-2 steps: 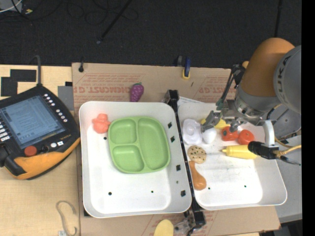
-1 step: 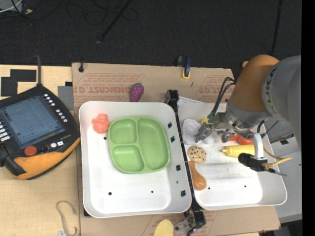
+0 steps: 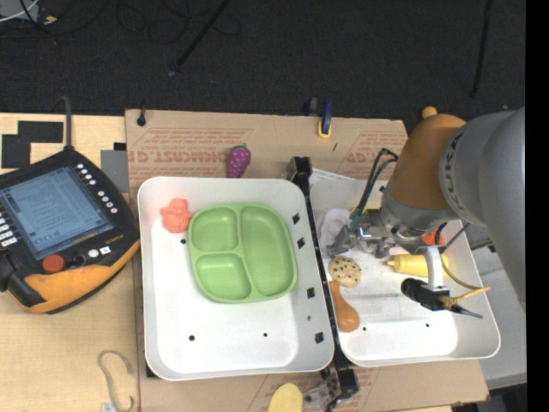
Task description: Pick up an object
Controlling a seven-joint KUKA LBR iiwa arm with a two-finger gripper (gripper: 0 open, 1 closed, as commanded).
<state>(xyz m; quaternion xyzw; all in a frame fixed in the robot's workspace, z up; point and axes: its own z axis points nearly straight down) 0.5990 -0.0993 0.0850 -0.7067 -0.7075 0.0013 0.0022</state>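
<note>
A: Where is the round brown cookie with dark chips (image 3: pixel 346 271)?
B: On the floor of the right shallow white bin (image 3: pixel 412 337), near its left wall, beside a brown wooden spoon-like piece (image 3: pixel 344 310).
A: And the metal two-finger gripper (image 3: pixel 358 239)?
B: Just above the cookie. Whether it is spread or pressed together, I cannot tell. A yellow plastic piece (image 3: pixel 410 264) lies to the right.

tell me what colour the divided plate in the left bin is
Light green. The divided plate shows best in the camera view, lying in the left bin.
</note>
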